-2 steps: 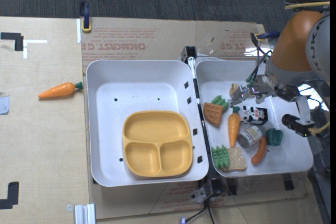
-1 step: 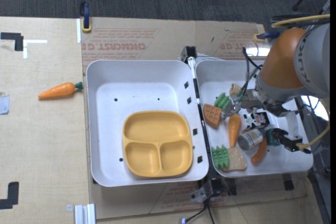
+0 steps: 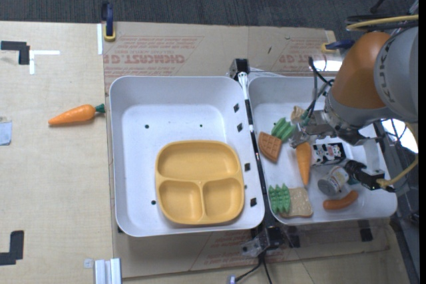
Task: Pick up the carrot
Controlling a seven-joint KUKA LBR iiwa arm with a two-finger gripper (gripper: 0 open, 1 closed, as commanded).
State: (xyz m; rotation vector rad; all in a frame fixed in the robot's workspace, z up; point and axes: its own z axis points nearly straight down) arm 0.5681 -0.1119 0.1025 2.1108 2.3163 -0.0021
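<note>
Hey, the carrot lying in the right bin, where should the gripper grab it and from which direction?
Judging from its pose, grip the carrot across its thicker upper half, coming straight down. It lies flat, tapering toward the bread slice, with bare bin floor on both long sides for the fingers.

a slim orange carrot (image 3: 303,163) lies flat in the right white bin (image 3: 373,209), lengthwise, narrow tip pointing toward the bin's near edge, beside a waffle-patterned toy.

A rounded grey arm (image 3: 399,73) wears an orange band (image 3: 359,70), with black cables (image 3: 319,86) trailing alongside.
</note>
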